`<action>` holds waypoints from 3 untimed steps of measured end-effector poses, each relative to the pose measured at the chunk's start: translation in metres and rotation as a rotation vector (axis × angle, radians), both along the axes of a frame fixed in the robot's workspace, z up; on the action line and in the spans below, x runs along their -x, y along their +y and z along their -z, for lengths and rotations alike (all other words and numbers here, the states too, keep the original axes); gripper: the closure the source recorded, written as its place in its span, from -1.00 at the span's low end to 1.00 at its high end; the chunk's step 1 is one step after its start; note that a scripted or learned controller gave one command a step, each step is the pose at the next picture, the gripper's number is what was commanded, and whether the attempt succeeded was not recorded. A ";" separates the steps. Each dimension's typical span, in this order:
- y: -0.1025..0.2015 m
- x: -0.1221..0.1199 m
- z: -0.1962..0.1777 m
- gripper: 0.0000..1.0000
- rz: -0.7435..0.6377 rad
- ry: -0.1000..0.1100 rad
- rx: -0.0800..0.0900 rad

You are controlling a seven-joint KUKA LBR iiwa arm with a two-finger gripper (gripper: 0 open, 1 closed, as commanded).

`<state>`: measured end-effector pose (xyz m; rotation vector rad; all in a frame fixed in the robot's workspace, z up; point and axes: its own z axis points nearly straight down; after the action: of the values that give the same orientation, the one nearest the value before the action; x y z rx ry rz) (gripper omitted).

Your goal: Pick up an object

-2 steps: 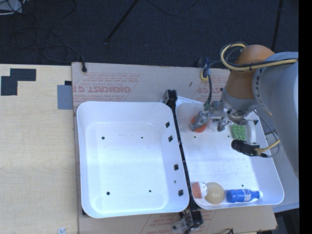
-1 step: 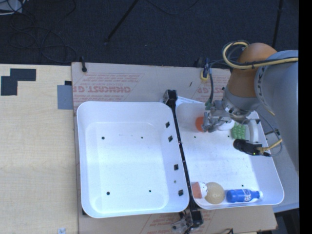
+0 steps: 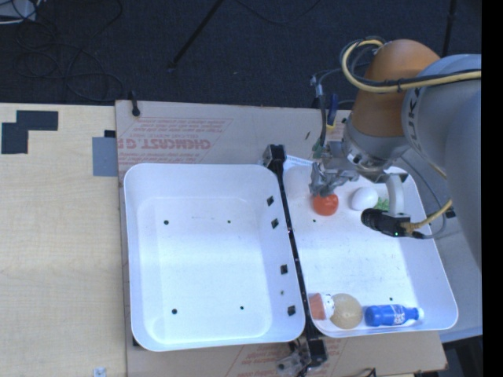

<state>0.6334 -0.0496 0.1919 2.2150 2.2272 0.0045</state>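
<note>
A red-orange round object (image 3: 324, 204) lies in the right bin (image 3: 369, 273) near its far left part. My gripper (image 3: 323, 185) hangs right above it, its dark fingers pointing down at the object's top. A white egg-shaped object (image 3: 363, 198) with a bit of green beside it rests just right of the red one. At the bin's near edge lie a small orange-capped item (image 3: 317, 305), a tan ball (image 3: 345, 311) and a blue bottle (image 3: 391, 315).
The left bin (image 3: 204, 258) sits beside the right one, joined by a black divider with clips (image 3: 284, 234). A black cable connector (image 3: 385, 221) hangs off the arm over the right bin. Cardboard lies under both bins.
</note>
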 end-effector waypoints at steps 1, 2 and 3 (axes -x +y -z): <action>-0.003 0.001 0.005 -1.00 0.005 0.005 0.001; -0.068 -0.008 0.095 -1.00 0.009 0.010 0.003; -0.066 -0.010 0.080 1.00 0.007 0.007 0.001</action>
<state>0.6431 -0.1156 0.1120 2.2257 2.2220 -0.0045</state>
